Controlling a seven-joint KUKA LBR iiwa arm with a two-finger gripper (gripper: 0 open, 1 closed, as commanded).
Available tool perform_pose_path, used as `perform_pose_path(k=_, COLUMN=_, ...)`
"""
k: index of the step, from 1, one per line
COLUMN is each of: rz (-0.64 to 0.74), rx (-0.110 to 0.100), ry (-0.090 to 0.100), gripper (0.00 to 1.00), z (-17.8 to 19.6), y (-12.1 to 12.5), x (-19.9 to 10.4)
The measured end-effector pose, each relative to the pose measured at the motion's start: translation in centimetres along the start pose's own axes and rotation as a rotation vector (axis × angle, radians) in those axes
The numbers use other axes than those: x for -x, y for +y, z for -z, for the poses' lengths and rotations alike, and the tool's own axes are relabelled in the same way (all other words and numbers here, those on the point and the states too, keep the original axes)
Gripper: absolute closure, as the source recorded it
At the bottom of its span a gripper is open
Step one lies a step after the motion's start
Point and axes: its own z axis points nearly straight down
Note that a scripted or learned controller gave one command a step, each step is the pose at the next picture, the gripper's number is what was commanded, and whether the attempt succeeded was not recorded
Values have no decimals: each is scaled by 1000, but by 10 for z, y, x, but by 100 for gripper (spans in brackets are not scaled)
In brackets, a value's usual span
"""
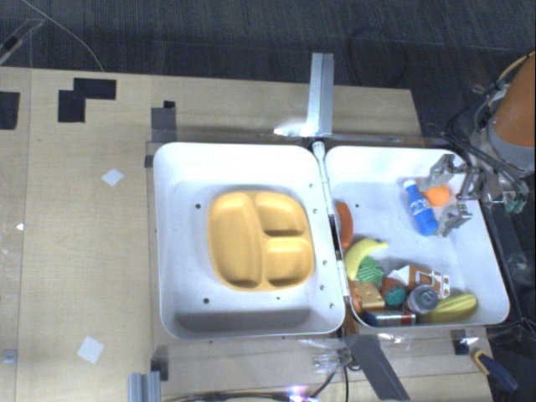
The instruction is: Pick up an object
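Dark carpet is showing beyond the far edge of a pale wooden bench (75, 224), which is carrying two white bins side by side. Black marks are sitting near the bench's far left corner, and a metal post (322, 95) is standing at the far edge where the bins meet.

A yellow tray (258, 239) with three compartments is lying in the middle of the left bin (180, 308).

Toys are gathering along the near edge of the right bin (377, 174). A red sausage (343, 220) is lying against the left wall, and a banana (366, 252) with a green piece (370, 270) just beside it is resting nearer the front. A brown block (366, 294), a carton (421, 275), a can (423, 300) and a yellow fruit (456, 306) are crowding the near right corner, touching one another.

Toward the far right corner of that bin, a blue bottle (421, 208) is lying tilted, with an orange ball (438, 196) touching its far side. The arm is reaching in over the right edge, and the gripper (453, 193) is hanging over the ball and bottle. Its fingers (441, 171) are standing spread wide, one on the far side of the ball and one on the near side, and they are not closing on anything; whether they are touching the ball I cannot tell.
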Motion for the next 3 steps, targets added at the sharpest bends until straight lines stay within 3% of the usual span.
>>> perform_pose_path(k=1, rz=-497, rx=-2, ry=-16, gripper=0, z=-69, y=-23, x=-34)
perform_pose_path(k=2, rz=-454, rx=-1, ry=-5, gripper=0, z=-65, y=-21, x=-27)
perform_pose_path(k=3, rz=-373, rx=0, ry=-7, gripper=0, z=-64, y=0, x=1)
